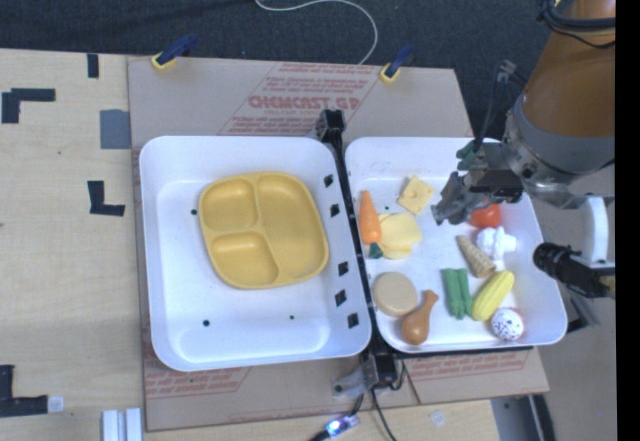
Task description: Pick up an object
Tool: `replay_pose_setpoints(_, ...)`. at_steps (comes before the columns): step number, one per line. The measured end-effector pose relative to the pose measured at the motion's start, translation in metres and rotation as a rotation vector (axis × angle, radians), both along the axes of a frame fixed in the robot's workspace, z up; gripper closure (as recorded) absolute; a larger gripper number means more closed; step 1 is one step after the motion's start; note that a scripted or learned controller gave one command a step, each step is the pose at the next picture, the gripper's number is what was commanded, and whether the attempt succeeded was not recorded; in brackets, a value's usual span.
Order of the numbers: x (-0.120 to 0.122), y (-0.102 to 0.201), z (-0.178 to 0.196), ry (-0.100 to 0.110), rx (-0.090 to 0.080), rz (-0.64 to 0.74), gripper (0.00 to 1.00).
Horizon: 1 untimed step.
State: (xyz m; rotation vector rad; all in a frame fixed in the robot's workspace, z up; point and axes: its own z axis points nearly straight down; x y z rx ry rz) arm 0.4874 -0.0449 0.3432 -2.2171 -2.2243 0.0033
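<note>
My gripper point(451, 202) hangs over the upper middle of the right bin point(545, 334), at the end of the grey and orange arm point(570, 79). A red tomato point(488, 216) lies just right of it and a yellow cheese wedge point(415, 195) just left. Below them lie a tan bread stick point(471, 256) and a small white piece point(499, 244). Further toys in this bin are an orange carrot point(369, 216), a pale yellow piece point(401, 233), a round bun point(394, 293), a drumstick point(419, 319), green beans point(456, 291), a corn cob point(493, 295) and a speckled egg point(507, 325).
The left bin point(170, 329) holds a yellow divided plate point(263, 229). A black divider strip point(345, 229) runs between the bins. Both bins sit on a cardboard sheet point(290, 99) clipped to the wooden bench. A white cable point(320, 4) loops behind.
</note>
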Motion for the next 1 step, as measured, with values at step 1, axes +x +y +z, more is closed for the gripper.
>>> replay_pose_setpoints(1, -0.0015, 0.0806, 0.037, -0.004, 0.003, 0.008, 1.0)
